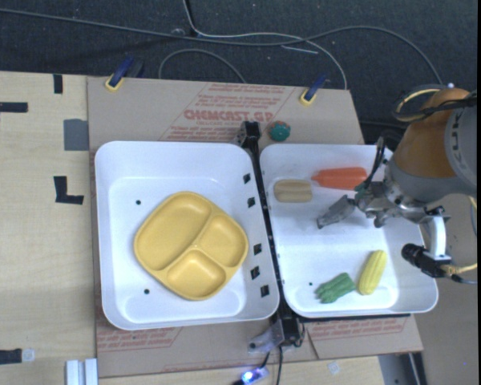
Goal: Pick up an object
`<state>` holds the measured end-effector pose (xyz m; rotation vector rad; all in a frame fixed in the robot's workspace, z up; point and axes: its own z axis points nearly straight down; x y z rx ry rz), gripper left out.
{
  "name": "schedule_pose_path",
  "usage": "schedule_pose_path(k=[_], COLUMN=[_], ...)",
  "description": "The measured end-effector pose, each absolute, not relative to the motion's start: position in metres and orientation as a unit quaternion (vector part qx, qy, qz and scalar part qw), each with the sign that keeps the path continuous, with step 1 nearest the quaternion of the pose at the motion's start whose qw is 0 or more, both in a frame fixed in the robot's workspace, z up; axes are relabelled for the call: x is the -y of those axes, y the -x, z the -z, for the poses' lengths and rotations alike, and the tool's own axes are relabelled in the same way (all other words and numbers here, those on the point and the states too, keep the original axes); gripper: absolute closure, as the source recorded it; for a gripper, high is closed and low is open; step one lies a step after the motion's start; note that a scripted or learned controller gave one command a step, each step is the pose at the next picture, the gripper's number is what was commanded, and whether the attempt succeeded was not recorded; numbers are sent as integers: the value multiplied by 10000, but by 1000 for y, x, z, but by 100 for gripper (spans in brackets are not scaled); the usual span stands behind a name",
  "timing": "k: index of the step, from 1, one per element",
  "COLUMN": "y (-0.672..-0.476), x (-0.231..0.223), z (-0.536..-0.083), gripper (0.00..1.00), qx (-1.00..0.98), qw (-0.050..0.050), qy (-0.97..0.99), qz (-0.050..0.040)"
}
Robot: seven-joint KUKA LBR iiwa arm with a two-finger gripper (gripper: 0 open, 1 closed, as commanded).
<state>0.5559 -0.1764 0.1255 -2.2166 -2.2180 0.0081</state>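
Lower right, a green vegetable (335, 287) and corn (372, 271) lie in the right bin (409, 301). Above, the gripper (330, 217) hovers, grip unclear, near bread (293, 191) and carrot (341, 178). The cardboard's (216, 107) red print is unreadable.

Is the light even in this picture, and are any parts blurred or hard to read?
In the camera view the light is soft and even; the yellow plate casts only a faint shadow in the left bin. The corn and carrot are sharp enough. The gripper is dark and a little blurred, so its fingers are hard to read.
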Motion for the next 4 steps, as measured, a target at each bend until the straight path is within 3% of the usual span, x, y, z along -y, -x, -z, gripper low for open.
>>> schedule_pose_path(k=[1,2,3,4], y=[-556,-557,-554,-563], x=[176,177,176,169], z=[-83,-96,-138,-188], gripper=[0,100,100,100], qx=[7078,7075,7074,7080], qw=[-9,-29,-11,-20], qy=[7065,7067,7068,7062], qz=[-9,-6,4,9])
